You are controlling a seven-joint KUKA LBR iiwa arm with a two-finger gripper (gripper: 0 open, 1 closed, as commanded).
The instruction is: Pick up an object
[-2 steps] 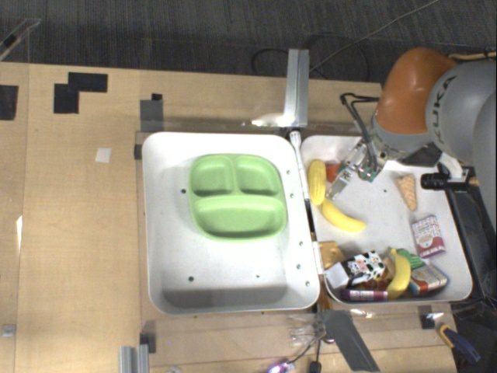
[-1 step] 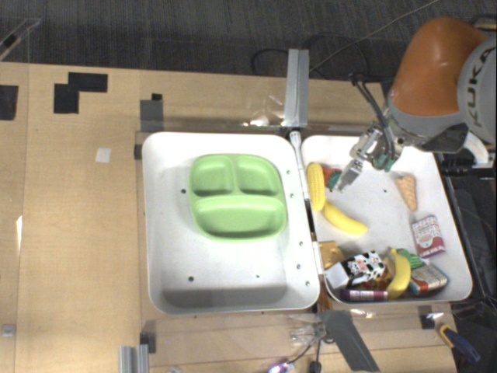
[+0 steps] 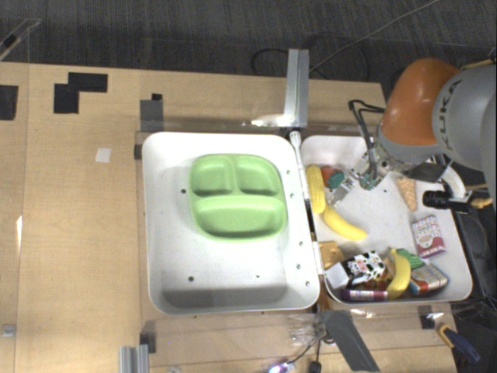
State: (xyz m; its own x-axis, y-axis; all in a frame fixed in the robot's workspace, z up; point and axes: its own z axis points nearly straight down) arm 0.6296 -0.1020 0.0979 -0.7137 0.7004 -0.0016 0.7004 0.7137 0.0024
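The pincer [image 3: 363, 179] is hovering low in the right bin [image 3: 458, 274], just right of a small green-and-red toy [image 3: 335, 179] beside the banana [image 3: 339, 221]. Whether it is open I cannot tell. Crowded like this, it is risking nudging the toy away or pinching nothing.

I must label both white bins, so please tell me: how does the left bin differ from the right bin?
The left white bin bears one thing, a green divided plate; the right white bin bears many small things, among them a yellow banana. The gripper is above the right bin, not the left. Both are shallow and white.
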